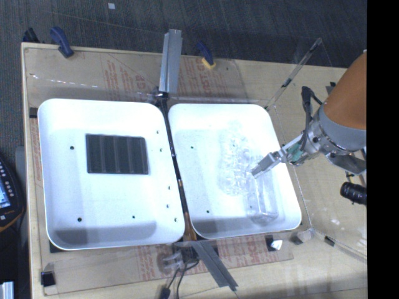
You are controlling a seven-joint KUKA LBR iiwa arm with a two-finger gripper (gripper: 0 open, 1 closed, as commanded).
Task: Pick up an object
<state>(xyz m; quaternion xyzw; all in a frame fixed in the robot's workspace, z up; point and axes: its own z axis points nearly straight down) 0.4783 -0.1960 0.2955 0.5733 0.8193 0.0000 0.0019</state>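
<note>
Reaching in from the right, the hand point(260, 166) hangs low over the right bin point(193, 217), its tip at the edge of a clear plastic object point(234, 161) lying in that bin's middle; whether it is open or closed cannot be told. A second clear piece point(262, 207) lies nearer the front corner. The left bin point(62, 229) holds a dark ribbed rectangular tray point(117, 154). The transparent plastic looks thin and slippery, so a grasp at its edge may well slide off or merely push it across the tabletop bin floor.
</note>
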